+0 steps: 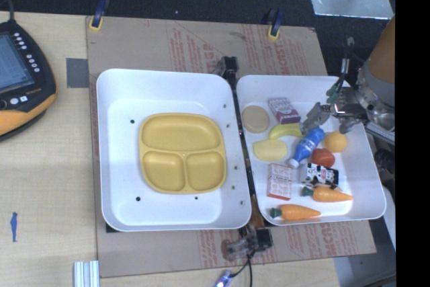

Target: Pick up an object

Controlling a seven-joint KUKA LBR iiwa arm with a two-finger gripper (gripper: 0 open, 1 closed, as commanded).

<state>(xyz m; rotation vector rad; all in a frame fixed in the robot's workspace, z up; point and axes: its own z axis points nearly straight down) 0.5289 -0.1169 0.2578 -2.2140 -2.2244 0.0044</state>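
- Now the blue bottle point(308, 146) lies tilted in the right bin point(376, 201), amid toy food.
- Just above it, the gripper point(329, 113) hovers with fingers spread, gripping nothing.
- Beside the bottle: a yellow lemon point(270, 149), a tomato point(323, 158), two carrots point(299, 213).
- Left bin point(107, 144) bears a yellow divided tray point(183, 151).

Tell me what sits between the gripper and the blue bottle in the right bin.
Nothing visible does. The gripper hangs at the right bin's upper right, and the blue bottle lies just below and left of it. Its neighbours flank it: a yellow piece on its left, an orange ball and a red fruit on its right.
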